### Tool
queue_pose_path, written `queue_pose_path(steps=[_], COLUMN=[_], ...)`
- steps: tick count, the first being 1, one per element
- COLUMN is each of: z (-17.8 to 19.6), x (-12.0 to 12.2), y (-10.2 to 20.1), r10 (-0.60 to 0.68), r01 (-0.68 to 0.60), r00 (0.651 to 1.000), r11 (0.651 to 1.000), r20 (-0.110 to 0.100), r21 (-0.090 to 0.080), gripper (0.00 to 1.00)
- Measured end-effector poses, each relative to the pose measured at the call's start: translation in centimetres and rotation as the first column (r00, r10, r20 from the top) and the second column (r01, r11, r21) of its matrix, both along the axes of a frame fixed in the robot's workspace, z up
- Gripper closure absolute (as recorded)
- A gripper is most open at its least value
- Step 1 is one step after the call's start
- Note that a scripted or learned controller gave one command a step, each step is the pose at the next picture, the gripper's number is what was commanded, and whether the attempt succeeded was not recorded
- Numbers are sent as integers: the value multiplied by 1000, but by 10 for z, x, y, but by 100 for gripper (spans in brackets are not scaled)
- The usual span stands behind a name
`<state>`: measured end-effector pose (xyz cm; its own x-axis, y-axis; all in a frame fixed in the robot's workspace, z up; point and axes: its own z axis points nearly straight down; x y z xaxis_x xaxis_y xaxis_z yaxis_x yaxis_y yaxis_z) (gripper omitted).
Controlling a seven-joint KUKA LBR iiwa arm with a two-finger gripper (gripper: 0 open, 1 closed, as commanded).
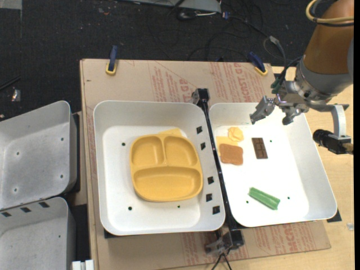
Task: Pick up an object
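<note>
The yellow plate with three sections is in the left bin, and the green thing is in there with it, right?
Not quite. The yellow plate is in the left bin, but the green thing lies in the right bin, near its front edge. The camera view shows this.

Tray [166, 169] in left bin [107, 151]; 4 items in right bin [315, 167].

Yellow divided tray [166, 169] in left bin [107, 151], tool [277, 110] spread above right bin [315, 167], holding nothing
</note>
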<state>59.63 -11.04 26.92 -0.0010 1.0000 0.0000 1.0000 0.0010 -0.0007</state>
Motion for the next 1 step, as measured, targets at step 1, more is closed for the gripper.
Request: queue_pose_path(steps=[1], z=[-63], x=[1], y=[-4], r10=[-3], r01=[3], r00=[1000], r11=[1000], r20=[-6], r21=[0], gripper=[0])
